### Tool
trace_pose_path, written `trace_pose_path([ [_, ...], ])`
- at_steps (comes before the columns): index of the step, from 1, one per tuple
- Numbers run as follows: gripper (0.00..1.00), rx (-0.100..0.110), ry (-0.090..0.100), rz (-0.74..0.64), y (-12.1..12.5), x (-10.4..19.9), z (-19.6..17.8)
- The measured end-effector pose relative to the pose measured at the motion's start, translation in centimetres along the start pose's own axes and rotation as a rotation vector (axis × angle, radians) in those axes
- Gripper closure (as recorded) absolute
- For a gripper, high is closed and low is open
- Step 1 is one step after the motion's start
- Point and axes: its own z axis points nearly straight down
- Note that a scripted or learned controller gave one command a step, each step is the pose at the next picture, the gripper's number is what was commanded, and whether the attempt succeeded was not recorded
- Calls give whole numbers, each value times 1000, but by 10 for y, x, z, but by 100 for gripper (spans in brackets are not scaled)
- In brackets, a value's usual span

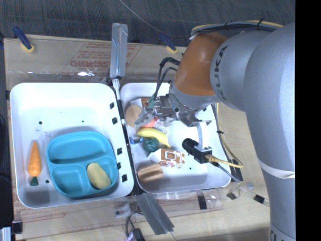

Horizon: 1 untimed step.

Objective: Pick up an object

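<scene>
The grey arm (251,84) reaches in from the right over the table (65,59), its wrist hanging above the right bin (215,182). The gripper (156,110) sits low among that bin's clutter; whether it is open or closed, or has hold of anything, I cannot tell. The left bin (60,94) carries a blue divided tray (75,154) with a potato (99,175) in one compartment and a carrot (33,159) beside it. The likeliest target, a banana (153,136), lies just below the gripper, long axis running left-right. A bread roll (150,172), a round bun (132,114) and a teal item (150,144) crowd it.
</scene>
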Motion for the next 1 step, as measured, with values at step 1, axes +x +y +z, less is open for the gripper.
trace_pose_path([
  [1,0,-3,0,-65,-46,-59,102],
])
